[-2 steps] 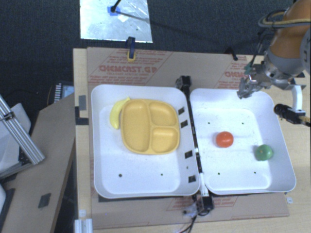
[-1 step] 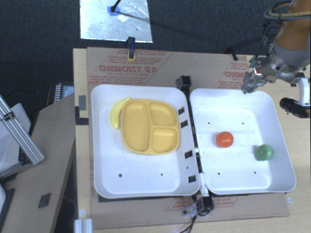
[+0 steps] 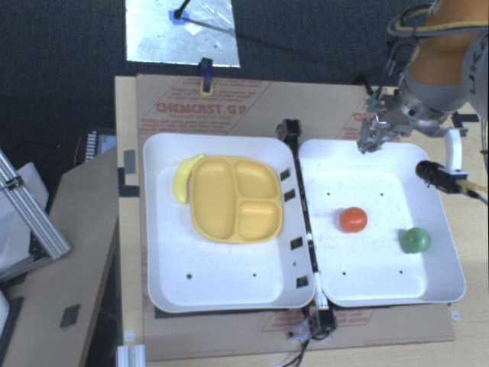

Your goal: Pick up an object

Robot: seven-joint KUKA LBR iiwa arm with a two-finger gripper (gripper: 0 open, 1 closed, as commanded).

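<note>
In the right bin (image 3: 382, 281) lie a red-orange tomato-like ball (image 3: 352, 219) near the middle and a green round fruit (image 3: 414, 239) toward the right wall. My gripper (image 3: 370, 142) hangs over the far edge of the right bin, well behind the tomato and apart from both fruits. Nothing shows between its fingertips. In the left bin (image 3: 229, 293) a yellow divided plate (image 3: 233, 198) sits in the middle with a yellow banana (image 3: 182, 178) tucked against its left side.
A black divider with clips (image 3: 299, 212) runs between the two bins. A shiny sheet (image 3: 182, 21) lies on the dark floor beyond the bench. Grey metal framing (image 3: 27, 212) stands at the left.
</note>
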